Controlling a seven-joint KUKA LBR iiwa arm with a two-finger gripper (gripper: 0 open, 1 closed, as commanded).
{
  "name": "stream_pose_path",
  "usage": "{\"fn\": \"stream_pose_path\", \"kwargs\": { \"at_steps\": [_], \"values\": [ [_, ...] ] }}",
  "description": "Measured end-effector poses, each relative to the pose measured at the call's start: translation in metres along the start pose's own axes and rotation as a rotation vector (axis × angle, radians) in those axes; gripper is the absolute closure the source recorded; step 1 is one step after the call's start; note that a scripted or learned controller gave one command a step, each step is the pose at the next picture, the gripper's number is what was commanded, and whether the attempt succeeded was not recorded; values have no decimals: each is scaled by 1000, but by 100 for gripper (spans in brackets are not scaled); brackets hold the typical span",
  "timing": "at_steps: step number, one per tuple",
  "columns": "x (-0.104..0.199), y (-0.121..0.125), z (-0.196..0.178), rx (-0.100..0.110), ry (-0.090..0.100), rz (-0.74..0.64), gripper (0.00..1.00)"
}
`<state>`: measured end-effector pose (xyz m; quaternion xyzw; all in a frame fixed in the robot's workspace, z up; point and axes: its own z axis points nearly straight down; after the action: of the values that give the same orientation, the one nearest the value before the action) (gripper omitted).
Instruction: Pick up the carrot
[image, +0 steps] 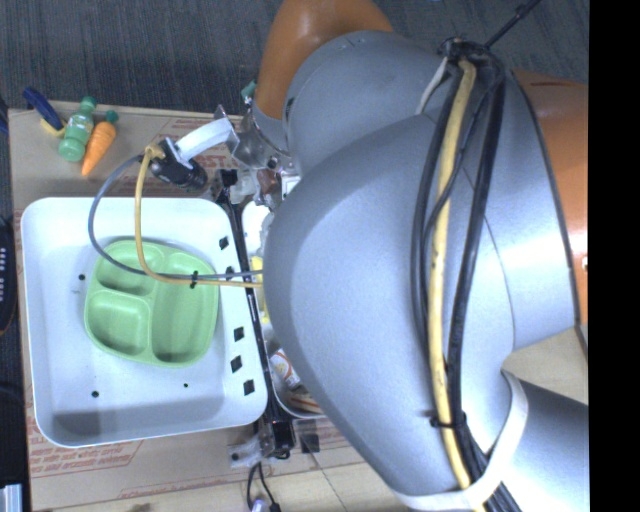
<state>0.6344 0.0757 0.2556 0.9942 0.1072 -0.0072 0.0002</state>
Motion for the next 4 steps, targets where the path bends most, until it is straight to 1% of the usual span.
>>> {"fn": "stream_pose_path", "kwargs": {
  "at_steps": [1,2,3,4],
  "values": [
    [-20,25,-39,-1,11,-13,0],
    [-96,48,-40,6,4,-208,0],
    [-76,69,71,6,-4,-88,0],
    [-74,65,57,15,-6,-107,100]
  ]
}}
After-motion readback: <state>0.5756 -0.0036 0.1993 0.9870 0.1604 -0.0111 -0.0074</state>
